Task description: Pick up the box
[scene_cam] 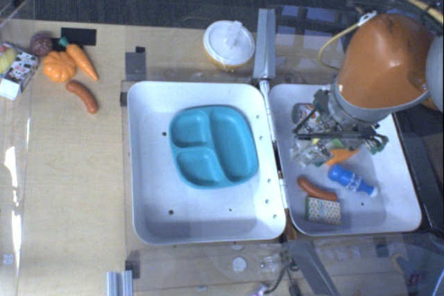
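Camera view: right bin (406,211) holds toy sausage (318,188), blue bottle (352,181), orange piece (340,154) and small patterned box (323,211) near front wall, just below sausage. Pincer (326,138) low over bin's rear clutter, well apart from box; spread or pressed together, cannot tell. Left bin (149,218) carries blue divided tray (211,145). Toy vegetables (69,66) on bench (62,184), far left.

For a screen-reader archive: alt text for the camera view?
The grey arm's gripper hangs low over the right white bin, above a blue bottle, a brown sausage and a small patterned box. The left white bin holds a blue divided tray.
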